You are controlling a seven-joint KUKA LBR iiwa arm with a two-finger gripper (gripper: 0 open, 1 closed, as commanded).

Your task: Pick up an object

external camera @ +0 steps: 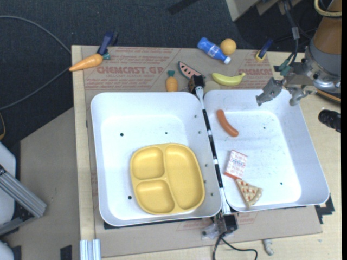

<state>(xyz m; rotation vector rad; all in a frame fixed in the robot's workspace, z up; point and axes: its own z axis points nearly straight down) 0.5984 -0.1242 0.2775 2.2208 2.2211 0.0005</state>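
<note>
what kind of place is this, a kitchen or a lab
Most likely a robot lab bench, not a kitchen: toy food like the sausage in two white bins, a robot gripper above, cables around.

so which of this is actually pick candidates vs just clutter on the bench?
In play, right bin:
- sausage
- packet
- pizza slice
- end effector, above the bin's far edge, holding nothing

Lying about:
- yellow tray, left bin
- banana
- bottle
- orange
- watermelon slice
- carrot
</note>
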